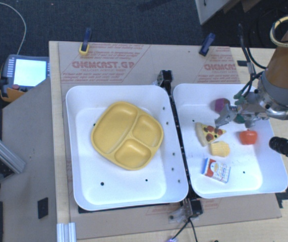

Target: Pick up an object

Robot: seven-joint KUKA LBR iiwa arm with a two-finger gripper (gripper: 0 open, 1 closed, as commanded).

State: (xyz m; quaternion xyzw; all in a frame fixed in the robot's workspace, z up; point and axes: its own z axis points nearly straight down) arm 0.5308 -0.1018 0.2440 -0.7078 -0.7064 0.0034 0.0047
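Observation:
The right bin (265, 178) holds several toy foods. A purple round piece (220, 104) lies at the back, with a pizza slice (208, 133) in front of it. A yellow chunk (220, 148) sits just below the slice. A red tomato-like piece (248, 136) is to the right, and a small red, white and blue carton (216, 169) lies near the front. My gripper (225, 118) reaches in from the right and hangs low between the purple piece and the pizza slice. I see nothing held in it.
The left bin (83, 185) carries a yellow divided plate (127, 134). A black clamp (165, 77) sits on the ridge between the bins. Blue clips (207, 44) pin the cardboard base at the back. A black cylinder (286, 146) juts in at the right edge.

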